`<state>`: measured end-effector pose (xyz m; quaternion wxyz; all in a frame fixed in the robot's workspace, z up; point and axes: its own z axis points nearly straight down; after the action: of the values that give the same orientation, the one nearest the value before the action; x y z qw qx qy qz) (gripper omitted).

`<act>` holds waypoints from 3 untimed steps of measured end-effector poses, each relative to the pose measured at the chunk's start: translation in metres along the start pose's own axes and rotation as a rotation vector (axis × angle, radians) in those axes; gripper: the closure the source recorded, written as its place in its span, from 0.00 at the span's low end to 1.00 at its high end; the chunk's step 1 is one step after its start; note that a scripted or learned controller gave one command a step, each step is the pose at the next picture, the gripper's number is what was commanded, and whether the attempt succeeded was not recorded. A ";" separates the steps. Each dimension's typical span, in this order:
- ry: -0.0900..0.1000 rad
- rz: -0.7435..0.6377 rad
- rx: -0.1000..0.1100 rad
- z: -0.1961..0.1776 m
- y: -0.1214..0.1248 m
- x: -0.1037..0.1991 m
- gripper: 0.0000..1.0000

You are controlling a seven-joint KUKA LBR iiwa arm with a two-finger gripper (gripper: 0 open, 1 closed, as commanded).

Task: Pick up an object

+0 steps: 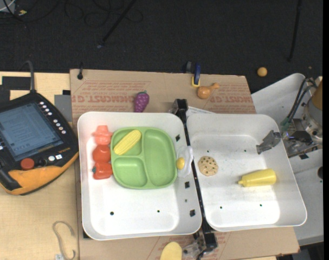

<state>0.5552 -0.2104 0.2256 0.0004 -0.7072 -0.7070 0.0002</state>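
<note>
The pincer [268, 143] is hovering at the right bin's [229, 220] upper right corner, reaching in from the right; its grey tip is showing, but I cannot tell how far apart it stands, and nothing is visibly between it. In this bin a yellow bottle [258, 178] is lying on its side, below the pincer and apart from it, and a cookie [208, 166] is lying near the left wall. In the left bin [131, 221] a green plate [148, 164] is carrying a corn cob [126, 141], with a red toy [102, 153] just beside the plate's left edge. A tablet [26, 129] is sitting on the surface at far left. Purple grapes [141, 101] and an orange pear [206, 90] are resting on the cardboard [110, 91] behind the bins.
</note>
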 end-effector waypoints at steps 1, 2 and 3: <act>0.002 -0.002 0.005 0.043 -0.001 0.001 0.00; 0.002 -0.004 0.004 0.090 0.006 0.003 0.00; 0.002 -0.002 0.003 0.141 0.007 0.006 0.00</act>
<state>0.5616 -0.2045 0.0848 0.0022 -0.7065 -0.7077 0.0008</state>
